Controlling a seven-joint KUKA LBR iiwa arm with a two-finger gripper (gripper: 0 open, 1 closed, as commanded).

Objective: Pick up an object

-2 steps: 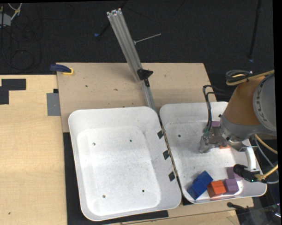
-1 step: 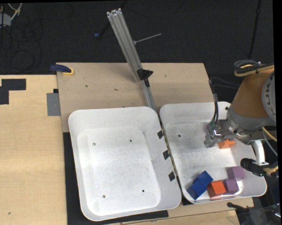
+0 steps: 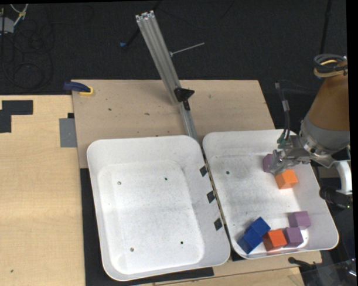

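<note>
My gripper (image 3: 280, 159) hangs low over the upper right part of the right bin (image 3: 239, 190), reaching in from the right. A small purple block (image 3: 267, 162) lies right against its left side; whether the gripper touches it I cannot tell. An orange block (image 3: 286, 178) sits just below the gripper on the bin floor. At the bin's lower right corner lie a blue block (image 3: 254, 234), a second orange block (image 3: 275, 239) and two purple blocks (image 3: 299, 219) (image 3: 294, 236).
The left bin (image 3: 146, 205) stands beside the right one, with black clips (image 3: 211, 196) along the shared rim. A slanted aluminium bar (image 3: 165, 69) rises from behind the bins. The arm's orange band (image 3: 333, 102) fills the right edge.
</note>
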